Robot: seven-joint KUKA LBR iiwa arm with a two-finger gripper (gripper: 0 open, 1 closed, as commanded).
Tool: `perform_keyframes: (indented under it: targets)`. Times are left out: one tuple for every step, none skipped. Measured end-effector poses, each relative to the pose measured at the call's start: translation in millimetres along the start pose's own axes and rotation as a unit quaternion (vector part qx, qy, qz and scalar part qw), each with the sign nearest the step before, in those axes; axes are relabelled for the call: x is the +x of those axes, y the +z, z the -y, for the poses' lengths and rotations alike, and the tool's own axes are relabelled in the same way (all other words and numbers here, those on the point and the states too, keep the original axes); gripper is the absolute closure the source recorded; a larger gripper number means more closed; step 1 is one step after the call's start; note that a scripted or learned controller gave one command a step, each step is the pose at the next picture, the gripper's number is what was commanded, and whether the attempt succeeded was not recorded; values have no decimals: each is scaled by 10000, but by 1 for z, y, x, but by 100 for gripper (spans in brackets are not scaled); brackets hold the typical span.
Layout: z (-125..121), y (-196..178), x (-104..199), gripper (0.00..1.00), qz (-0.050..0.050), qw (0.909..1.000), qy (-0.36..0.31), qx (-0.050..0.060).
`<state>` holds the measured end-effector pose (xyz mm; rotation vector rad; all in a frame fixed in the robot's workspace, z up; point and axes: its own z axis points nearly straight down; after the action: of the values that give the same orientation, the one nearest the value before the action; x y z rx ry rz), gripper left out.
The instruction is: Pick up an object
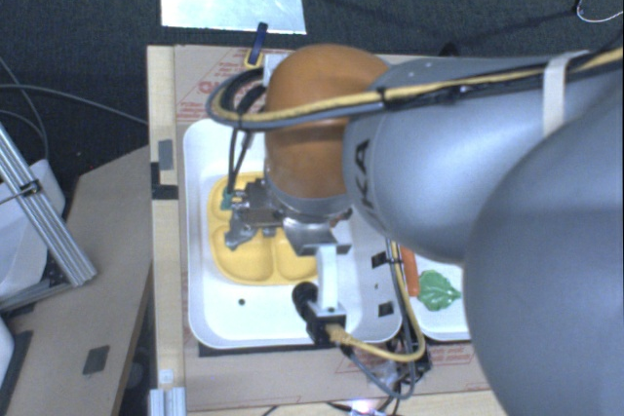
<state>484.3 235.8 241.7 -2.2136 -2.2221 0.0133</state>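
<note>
Basically hovering low over left bin (200, 209), gripper (255, 221) just above yellow object (234, 253), likely lined up for a grab. Pincer state: cannot tell, wrist hides it. Carrot toy (429, 285) off to gripper's right, in other bin. "KU" lettering (359, 178) readable on arm (468, 170).

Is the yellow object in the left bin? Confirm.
Yes, the yellow object lies on the floor of the left white bin, partly under the arm's wrist.
</note>
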Motion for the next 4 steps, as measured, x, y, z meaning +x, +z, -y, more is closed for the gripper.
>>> perform_keyframes:
  targets:
    - [-11, -203, -2, 0, -60, 9999, -7, -138]
    - [-86, -301, -3, 0, -33, 9999, 18, -127]
    - [-27, -294, -80, 0, -16, 10000, 39, -50]
    - [-30, -304, -75, 100, -21, 10000, -20, -67]
